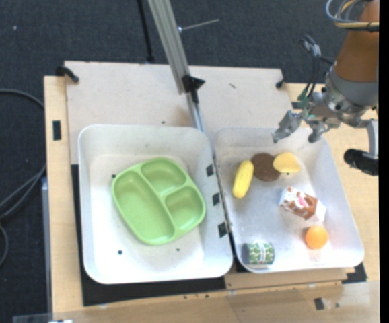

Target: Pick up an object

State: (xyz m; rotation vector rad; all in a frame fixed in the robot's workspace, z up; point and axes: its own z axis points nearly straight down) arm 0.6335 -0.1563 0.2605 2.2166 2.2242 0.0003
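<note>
Gripper point(299, 130) hangs over the far rim of the right bin point(339, 180), jaws spread apart, nothing between them. Just below it a brown round object point(263, 167) touches a yellow lemon-like piece point(287, 162); a banana point(243, 179) lies beside them toward the divider. A white-and-red packet point(301, 204) and an orange point(316, 237) sit near the right wall, a small can point(259, 252) at the near edge. Bare floor shows mid-bin. Left bin point(93, 180) carries a green divided tray point(158, 200).

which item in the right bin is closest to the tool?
The pale yellow piece, touching the brown disc. It lies just below the tool; the banana, carton, orange and can lie farther off.
</note>
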